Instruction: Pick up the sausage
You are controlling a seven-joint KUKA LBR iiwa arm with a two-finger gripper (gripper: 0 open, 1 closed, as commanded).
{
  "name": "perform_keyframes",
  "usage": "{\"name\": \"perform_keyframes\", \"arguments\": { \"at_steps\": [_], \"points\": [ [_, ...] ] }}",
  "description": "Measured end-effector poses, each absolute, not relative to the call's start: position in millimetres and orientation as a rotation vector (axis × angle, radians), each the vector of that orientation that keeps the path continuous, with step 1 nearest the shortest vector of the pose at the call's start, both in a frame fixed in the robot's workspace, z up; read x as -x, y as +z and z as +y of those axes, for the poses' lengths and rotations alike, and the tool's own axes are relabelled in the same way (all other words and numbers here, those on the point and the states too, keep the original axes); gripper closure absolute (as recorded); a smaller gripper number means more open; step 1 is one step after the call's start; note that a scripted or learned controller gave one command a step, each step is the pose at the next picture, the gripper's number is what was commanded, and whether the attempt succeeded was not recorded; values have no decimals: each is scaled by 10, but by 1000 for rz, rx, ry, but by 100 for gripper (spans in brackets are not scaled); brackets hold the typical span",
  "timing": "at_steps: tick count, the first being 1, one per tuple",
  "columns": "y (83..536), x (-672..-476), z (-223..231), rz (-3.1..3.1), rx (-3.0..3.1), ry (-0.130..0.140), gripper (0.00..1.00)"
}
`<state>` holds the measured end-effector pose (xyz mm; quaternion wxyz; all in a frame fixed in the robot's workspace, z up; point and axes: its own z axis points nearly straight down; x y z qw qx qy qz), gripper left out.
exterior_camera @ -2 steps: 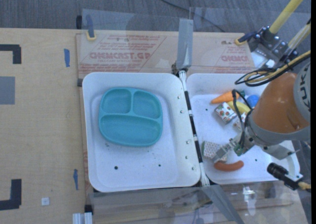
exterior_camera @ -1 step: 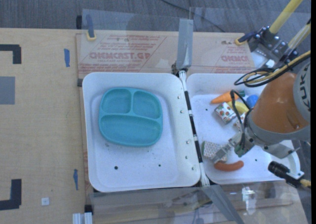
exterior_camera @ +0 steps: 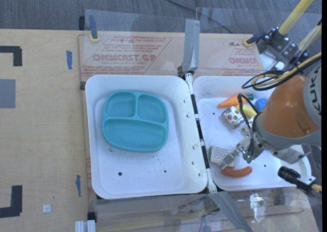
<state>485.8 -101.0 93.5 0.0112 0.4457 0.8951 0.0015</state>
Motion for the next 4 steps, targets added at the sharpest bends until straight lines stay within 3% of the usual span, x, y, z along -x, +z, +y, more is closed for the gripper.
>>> {"name": "perform_keyframes", "arguments": {
  "at_steps": [1,2,3,4],
  "points": [
    [1055,-4885,-1025,2780,-1389,8,100],
    [1053,-4883,-1026,2780,-1390,8,0],
    [885,-4828,-1201,2685,-1614,9,0],
    [999,-4849,-1218,2676,-1611,9,100]
  ]
}}
